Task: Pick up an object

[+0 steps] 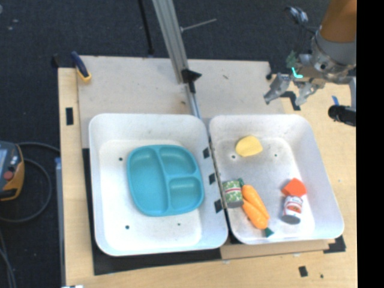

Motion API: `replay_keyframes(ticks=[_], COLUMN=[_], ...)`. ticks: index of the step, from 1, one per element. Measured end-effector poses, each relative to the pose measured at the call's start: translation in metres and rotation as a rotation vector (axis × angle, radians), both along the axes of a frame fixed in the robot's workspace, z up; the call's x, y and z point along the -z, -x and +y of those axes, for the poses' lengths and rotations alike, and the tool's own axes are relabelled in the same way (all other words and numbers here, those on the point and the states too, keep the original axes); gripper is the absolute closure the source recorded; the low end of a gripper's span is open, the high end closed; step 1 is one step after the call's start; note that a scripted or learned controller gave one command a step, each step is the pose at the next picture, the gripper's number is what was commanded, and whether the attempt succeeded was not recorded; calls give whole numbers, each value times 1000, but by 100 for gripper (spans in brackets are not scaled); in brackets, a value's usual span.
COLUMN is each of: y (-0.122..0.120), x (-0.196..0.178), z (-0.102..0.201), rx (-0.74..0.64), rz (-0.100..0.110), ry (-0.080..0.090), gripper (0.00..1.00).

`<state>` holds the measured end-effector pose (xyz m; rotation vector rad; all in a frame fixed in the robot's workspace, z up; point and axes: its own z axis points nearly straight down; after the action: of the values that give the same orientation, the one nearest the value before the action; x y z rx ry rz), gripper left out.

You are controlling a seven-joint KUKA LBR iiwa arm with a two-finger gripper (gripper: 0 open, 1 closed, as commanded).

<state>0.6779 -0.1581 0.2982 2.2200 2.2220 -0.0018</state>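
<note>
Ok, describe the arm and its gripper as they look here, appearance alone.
The arm has an orange band above a grey wrist section. Below that sits the gripper, a metallic grey assembly of angular parts with a small green-teal light glowing on it. Thin dark cables loop near the arm's upper part.

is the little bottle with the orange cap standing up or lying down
Lying down. The bottle rests on its side in the right bin, orange cap toward the far wall.
</note>
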Motion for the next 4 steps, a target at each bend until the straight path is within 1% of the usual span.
replay_keyframes(ticks=[1, 2, 3, 4], y=[0, 6, 6, 3], x=[-1, 44, 107, 164], z=[0, 3, 2, 9], rx=[0, 2, 3, -1], rz=[-2, 1, 3, 1], ry=[0, 1, 1, 1], gripper=[0, 0, 0, 0])
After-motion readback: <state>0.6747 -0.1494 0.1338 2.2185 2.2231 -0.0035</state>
